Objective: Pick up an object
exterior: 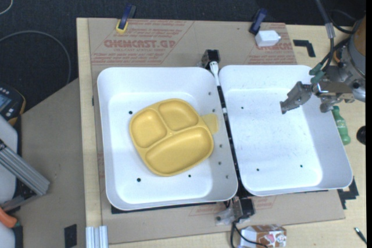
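Hovering over the right bin (325, 180) with the gripper (289, 104), finger spread impossible to tell, nothing visibly held, yellow divided plate (171, 136) well off to its left.

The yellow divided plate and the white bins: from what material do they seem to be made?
The yellow divided plate looks like moulded plastic with a matte finish: one even colour, soft rounded ridges between its three compartments, only dull highlights. The two white bins look like thin formed plastic, smooth and slightly glossy, with rounded corners and rolled rims; this is probable, not certain.
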You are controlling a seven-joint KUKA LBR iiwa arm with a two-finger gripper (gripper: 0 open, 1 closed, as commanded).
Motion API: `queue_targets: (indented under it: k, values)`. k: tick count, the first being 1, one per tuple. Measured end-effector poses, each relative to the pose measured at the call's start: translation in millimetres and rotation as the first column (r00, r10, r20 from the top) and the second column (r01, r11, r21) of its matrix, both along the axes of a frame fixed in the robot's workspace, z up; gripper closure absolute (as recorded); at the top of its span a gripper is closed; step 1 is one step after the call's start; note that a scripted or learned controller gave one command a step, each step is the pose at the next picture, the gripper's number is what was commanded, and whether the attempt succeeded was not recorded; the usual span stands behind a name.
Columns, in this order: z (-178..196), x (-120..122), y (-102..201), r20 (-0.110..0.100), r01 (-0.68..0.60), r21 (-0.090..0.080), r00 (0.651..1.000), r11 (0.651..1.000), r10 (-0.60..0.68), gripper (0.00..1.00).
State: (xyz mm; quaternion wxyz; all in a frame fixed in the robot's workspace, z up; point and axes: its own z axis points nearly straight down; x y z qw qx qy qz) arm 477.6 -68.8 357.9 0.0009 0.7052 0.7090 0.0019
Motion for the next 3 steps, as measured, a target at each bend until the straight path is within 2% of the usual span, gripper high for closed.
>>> queue_targets:
  k: [1, 2, 3]
  values:
    - [7.8, 2.8, -2.5, 0.000, 0.003, -0.002, 1.000, 1.000, -0.003, 1.00]
    - [6.0, 1.4, 151.2, -0.003, -0.012, 0.002, 1.000, 1.000, 0.012, 1.00]
    - [45.9, 1.9, 181.8, -0.001, 0.002, 0.000, 1.000, 1.000, -0.002, 1.00]
